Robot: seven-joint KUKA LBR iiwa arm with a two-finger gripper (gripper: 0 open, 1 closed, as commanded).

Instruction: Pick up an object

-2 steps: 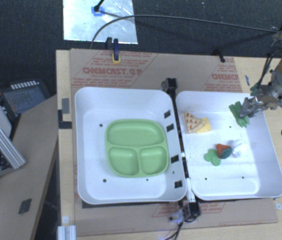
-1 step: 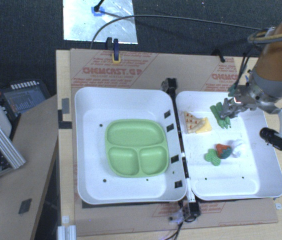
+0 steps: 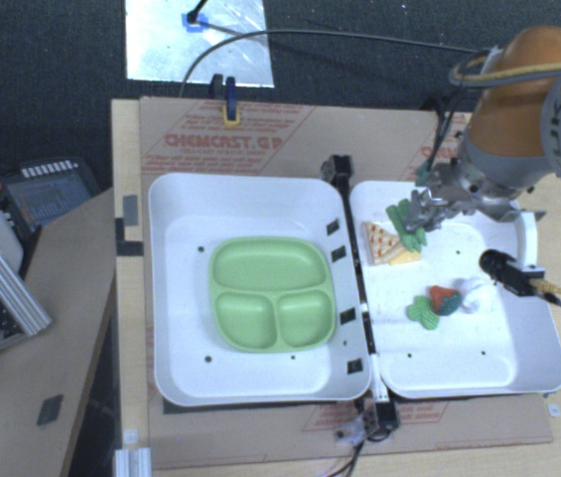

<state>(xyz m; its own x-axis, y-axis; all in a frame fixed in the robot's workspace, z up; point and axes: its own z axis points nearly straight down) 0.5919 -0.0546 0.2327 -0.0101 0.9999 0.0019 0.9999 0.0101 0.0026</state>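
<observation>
Two shallow white bins are sitting side by side on the bench: the left bin (image 3: 176,266) is holding a pale green divided plate (image 3: 270,293) near its middle, and the right bin (image 3: 518,361) is carrying the small toys. Moving rightward, a yellow waffle-patterned wedge (image 3: 384,242) is lying just right of the divider, with a green leafy toy (image 3: 405,221) touching its upper edge, and a smaller green-and-orange toy (image 3: 434,304) is resting nearer the bin's middle. The gripper (image 3: 425,210) is hanging over the leafy toy, seemingly in contact with it, though whether it is gripping anything I cannot tell. Judging by looks, the leafy piece is probably light, somewhat soft plastic or rubber, likely to flex or slip, so pinching across its thicker middle seems wiser than its thin tips. Behind the bins, red lettering on the cardboard sheet (image 3: 250,135) is reading roughly "CHEMCAST", the rest blurring out.
</observation>
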